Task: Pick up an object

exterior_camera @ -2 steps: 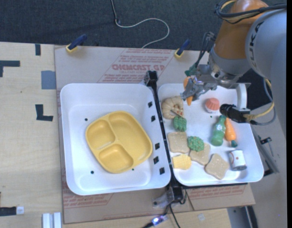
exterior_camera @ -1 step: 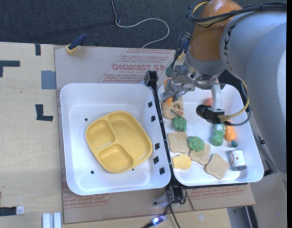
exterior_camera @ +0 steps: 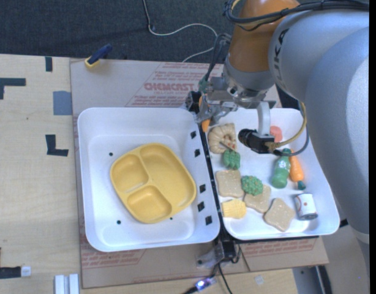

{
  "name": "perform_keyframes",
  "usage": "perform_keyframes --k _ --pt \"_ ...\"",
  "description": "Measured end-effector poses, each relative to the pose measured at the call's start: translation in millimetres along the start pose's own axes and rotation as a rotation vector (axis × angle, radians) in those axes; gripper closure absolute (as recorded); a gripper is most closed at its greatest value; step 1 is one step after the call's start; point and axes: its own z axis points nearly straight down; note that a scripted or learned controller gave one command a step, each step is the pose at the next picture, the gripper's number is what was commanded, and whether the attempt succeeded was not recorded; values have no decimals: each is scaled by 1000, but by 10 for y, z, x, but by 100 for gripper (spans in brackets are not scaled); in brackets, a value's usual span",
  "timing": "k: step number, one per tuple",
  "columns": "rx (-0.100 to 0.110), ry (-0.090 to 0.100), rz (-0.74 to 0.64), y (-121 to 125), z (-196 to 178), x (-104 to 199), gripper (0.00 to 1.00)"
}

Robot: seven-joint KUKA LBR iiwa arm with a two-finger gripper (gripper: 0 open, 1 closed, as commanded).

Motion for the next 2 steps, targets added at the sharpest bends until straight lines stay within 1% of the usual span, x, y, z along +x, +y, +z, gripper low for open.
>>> perform_keyframes --k 1,2 --pt "1 -2 3 95 121 45 100" --pt "0 -2 4 40 10 -96 100"
